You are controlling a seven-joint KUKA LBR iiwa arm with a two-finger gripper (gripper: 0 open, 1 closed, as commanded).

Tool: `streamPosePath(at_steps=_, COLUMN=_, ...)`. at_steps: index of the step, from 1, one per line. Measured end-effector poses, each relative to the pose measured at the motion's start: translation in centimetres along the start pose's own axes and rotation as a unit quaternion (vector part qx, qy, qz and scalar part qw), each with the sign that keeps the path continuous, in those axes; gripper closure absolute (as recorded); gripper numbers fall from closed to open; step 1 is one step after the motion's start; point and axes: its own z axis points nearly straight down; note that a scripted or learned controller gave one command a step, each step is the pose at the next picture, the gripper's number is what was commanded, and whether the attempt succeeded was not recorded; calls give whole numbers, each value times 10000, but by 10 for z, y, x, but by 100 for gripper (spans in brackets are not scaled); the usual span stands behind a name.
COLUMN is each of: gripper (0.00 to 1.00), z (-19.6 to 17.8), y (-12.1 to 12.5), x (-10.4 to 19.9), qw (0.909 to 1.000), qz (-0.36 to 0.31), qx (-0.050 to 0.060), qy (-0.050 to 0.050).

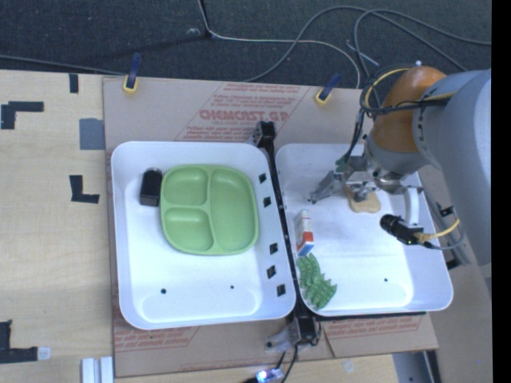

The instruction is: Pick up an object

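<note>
My gripper [343, 191] hangs low over the back of the right bin [415, 294], under the orange-banded wrist. It stands open: one grey finger [323, 190] reaches out to the left and the other sits near a small tan object [366, 205]. That tan object lies on the bin floor just below and right of the gripper, and nothing shows between the fingers. A white and red tube [304, 230] lies near the bin's left wall. In the front left corner is a green leafy piece [316, 280].
The left bin [136, 286] holds a green divided plate [210, 210] and a small black block [150, 187] beside it. A black divider [275, 214] runs between the bins. Cables [423, 234] hang from the arm over the right bin's right side.
</note>
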Motion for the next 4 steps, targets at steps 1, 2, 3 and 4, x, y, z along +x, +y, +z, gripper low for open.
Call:
streamPosePath(at_steps=1, gripper=100, z=-13, y=2, x=0, qw=10000, qz=-3, qx=-41, qy=-14)
streamPosePath(at_steps=2, gripper=100, z=-75, y=4, x=6, qw=10000, qz=-1, qx=-8, qy=24)
streamPosePath(at_steps=3, gripper=100, z=-128, y=6, x=6, qw=10000, qz=0, qx=-8, qy=23)
streamPosePath(at_steps=4, gripper=100, z=-119, y=-14, x=55, qw=10000, qz=-14, qx=31, qy=32)
